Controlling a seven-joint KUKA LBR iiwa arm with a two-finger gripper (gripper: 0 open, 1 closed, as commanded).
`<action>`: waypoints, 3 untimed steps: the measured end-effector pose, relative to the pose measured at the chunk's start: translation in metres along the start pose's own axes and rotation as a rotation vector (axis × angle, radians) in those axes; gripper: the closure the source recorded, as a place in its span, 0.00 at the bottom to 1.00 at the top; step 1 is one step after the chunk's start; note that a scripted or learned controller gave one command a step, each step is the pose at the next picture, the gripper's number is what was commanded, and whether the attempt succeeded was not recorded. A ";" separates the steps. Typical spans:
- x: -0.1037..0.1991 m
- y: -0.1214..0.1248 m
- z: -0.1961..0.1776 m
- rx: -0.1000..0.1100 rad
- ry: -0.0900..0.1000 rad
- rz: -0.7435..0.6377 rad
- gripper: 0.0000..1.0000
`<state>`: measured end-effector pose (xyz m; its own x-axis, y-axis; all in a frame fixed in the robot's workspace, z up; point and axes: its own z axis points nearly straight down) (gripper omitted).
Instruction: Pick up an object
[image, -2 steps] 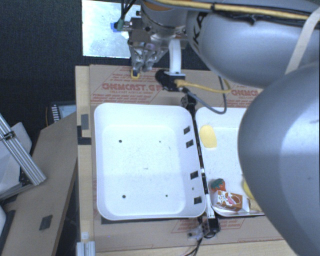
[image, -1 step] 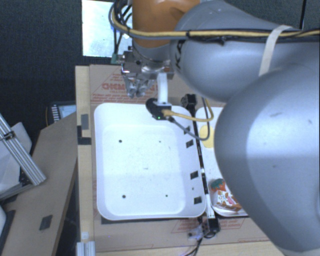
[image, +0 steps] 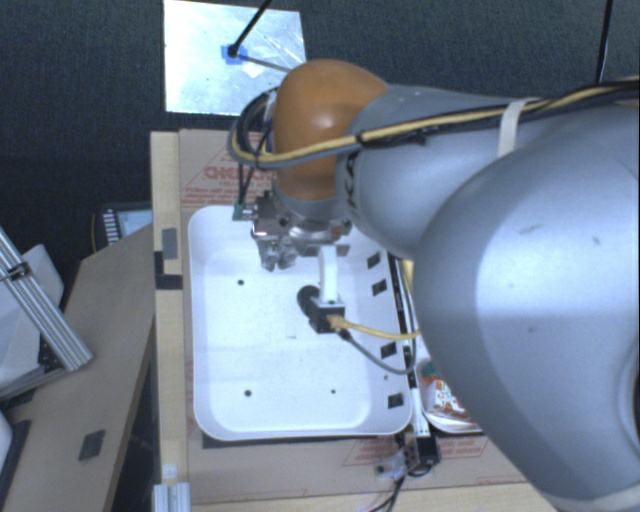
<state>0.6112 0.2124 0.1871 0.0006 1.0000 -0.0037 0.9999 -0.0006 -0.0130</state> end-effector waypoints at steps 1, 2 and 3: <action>0.023 0.053 -0.064 -0.024 0.007 -0.006 1.00; 0.022 -0.024 0.047 0.001 0.001 -0.002 1.00; 0.015 0.006 -0.031 -0.021 0.006 0.001 1.00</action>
<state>0.6176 0.2271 0.2177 0.0012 1.0000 0.0024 1.0000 -0.0012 0.0075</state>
